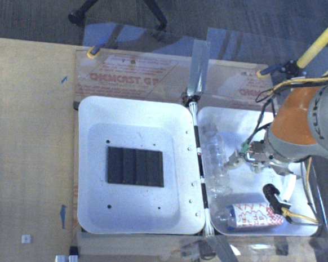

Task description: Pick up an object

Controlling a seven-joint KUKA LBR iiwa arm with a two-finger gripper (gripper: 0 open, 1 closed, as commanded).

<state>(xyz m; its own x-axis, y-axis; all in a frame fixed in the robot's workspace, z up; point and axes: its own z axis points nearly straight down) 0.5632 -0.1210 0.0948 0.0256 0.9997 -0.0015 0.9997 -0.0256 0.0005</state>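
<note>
The gripper (236,159) hangs over the right bin (235,117), in its middle part, with the grey arm (303,119) and its orange band reaching in from the right edge. The gripper's tip sits just beside the right flank of a clear plastic bottle (214,155); whether it is open, closed or touching the bottle cannot be told from this view, and nothing is seen held in it.

The bottle is transparent and colourless, hard to pick out against the white floor. It lies on its side along the bin's left wall, running from the far end toward the near end.

Near the front wall of the same bin lies a red-and-white patterned cylinder (254,215), also on its side, stretched across the bin and apart from the bottle.

The left bin (88,150) bears a dark ribbed rectangular block (135,166), lying flat at the middle of its floor, well apart from the gripper
</note>
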